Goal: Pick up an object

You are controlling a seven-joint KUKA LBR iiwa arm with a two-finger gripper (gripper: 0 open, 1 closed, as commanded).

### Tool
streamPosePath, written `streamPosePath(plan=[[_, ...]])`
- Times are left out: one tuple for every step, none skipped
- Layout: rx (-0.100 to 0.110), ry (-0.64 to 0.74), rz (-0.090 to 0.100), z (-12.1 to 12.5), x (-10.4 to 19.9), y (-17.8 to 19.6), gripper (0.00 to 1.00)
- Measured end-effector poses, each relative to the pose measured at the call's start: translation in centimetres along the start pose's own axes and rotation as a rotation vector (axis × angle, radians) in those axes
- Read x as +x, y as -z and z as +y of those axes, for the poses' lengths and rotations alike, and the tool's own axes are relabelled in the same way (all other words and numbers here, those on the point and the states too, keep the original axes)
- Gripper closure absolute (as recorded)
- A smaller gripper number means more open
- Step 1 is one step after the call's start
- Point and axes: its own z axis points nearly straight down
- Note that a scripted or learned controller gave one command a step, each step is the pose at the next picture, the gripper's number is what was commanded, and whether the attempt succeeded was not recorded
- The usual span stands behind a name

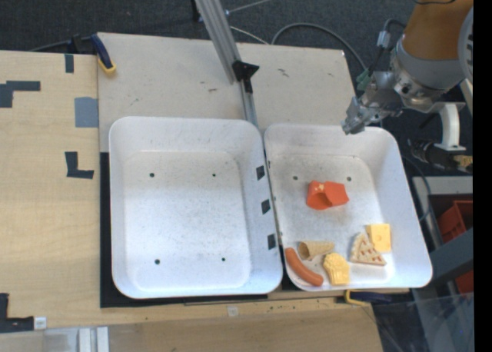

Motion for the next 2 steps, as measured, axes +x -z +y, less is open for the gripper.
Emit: streamPosePath(plan=[[0.007, 0.003, 0.002, -1.6, 4.9, -0.3, 1.00], [0.008, 0.004, 0.002, -3.5, 9.7, -1.2, 1.00]])
